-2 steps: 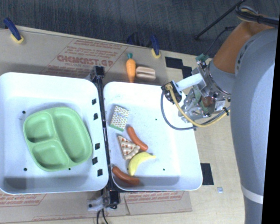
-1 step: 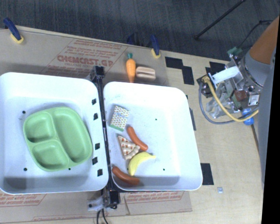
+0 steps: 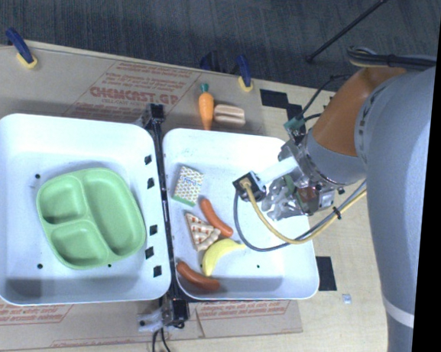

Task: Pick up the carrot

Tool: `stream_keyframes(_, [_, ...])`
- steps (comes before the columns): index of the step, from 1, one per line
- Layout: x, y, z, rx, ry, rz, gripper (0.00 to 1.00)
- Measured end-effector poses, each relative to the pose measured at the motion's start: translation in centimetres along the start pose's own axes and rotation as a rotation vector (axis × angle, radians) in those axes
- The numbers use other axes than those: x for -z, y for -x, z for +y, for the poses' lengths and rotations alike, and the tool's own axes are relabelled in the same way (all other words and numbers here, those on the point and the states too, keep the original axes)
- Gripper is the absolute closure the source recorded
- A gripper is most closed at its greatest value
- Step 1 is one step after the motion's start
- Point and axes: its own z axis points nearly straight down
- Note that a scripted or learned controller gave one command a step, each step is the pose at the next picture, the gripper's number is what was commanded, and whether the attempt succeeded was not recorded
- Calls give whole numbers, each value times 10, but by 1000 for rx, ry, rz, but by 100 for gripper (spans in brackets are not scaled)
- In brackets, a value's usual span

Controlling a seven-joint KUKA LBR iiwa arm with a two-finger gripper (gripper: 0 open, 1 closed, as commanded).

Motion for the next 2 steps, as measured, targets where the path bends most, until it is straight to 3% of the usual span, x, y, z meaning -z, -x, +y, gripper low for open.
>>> stream_keyframes(1, [53, 3, 68, 67, 3, 2, 100])
stream_keyframes(2, [-20, -13, -48, -83, 0, 0, 100])
